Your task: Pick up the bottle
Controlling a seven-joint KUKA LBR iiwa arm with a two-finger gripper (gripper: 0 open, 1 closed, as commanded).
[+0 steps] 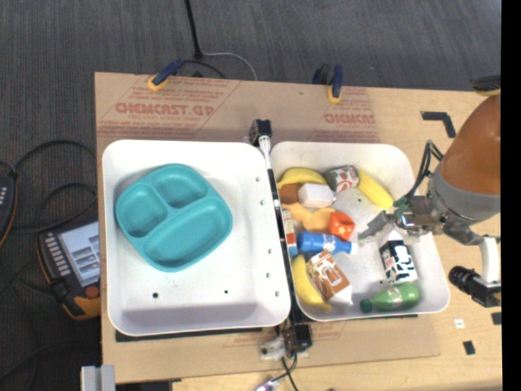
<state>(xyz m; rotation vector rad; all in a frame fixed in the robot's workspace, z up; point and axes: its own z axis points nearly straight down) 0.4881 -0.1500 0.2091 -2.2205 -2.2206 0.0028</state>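
Green plastic marked out the bottle (391,298): it lay on its side in the near right corner of the right bin (399,155), close against the wall. Just above it lay a dark can (397,262), and to its left a snack packet (328,275) and a banana (302,277). The gripper (396,221) hung above the bin's right half, over the can rather than the bottle; I could not tell how it stood, open or closed.

As I judged it, the risk was a wrong pick. A straight descent would have met the can first. The bottle, round and lying flat, would likely have rolled from a poor pinch, and the bin wall beside it left little room on that side. The left bin (244,300) held only a teal tray (172,215), well away from trouble.
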